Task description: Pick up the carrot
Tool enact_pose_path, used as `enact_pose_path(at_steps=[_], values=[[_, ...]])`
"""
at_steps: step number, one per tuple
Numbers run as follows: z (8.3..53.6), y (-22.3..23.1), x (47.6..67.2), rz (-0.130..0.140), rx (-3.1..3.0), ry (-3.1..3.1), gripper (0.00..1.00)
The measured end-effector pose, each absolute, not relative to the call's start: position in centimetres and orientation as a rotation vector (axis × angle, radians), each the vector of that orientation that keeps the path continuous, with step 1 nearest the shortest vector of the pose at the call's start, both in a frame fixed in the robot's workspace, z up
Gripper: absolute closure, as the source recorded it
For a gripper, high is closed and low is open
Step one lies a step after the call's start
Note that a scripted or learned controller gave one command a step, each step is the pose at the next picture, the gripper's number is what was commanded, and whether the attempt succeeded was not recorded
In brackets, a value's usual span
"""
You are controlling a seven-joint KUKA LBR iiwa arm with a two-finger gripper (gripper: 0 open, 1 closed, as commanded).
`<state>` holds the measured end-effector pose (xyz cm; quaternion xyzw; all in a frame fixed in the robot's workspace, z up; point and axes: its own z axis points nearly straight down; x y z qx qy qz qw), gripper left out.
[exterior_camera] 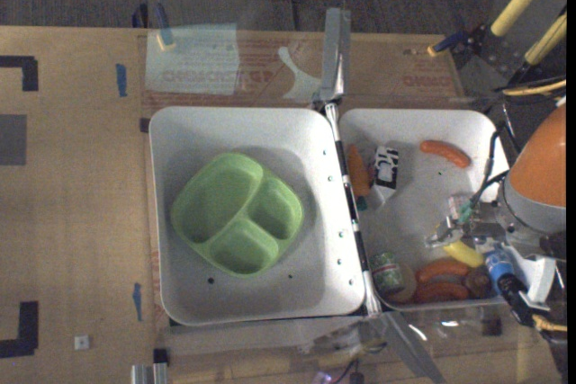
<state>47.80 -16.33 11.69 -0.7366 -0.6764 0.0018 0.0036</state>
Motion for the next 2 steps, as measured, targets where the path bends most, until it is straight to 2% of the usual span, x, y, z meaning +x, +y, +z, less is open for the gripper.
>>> enact_pose_path(at_steps=[1, 2], values=[[9.7, -11.1, 47.9, 0.005, -2.246, -2.188, 0.00], [8.5, -18.0, 48.1, -0.006, -2.355, -2.077, 0.00]])
